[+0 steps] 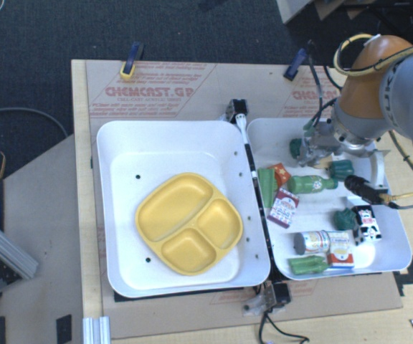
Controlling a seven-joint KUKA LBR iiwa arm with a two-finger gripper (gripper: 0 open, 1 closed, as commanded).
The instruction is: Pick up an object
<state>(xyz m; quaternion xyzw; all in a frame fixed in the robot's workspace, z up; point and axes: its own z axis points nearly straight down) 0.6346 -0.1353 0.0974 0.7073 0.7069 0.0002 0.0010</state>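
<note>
Two white bins sit side by side on my surface (156, 92), which is covered with printed cardboard. Landmark for these notes: the yellow tray (189, 223), three compartments, lying flat in the left bin (113, 156).

Right of the tray, past the shared rim, the right bin (400, 249) holds the clutter. Nearest the tray, a green packet (266, 185) lies along the rim, with a red-and-white carton (284, 209) just beside it. Further right of the tray, a green bottle (312, 184) lies on its side. Right and slightly below the tray, a grey-capped can (320, 241) lies on its side, and a green tube (307, 265) lies just under it. A black-and-white toy (366, 223) sits further right again.

The arm (378, 84) reaches in up and to the right of the tray, orange band on top. The claw (312, 149) points down over the far part of the right bin, close to a small green item (297, 147). I cannot tell whether the claw is spread or pressed together, or whether it touches anything.
</note>
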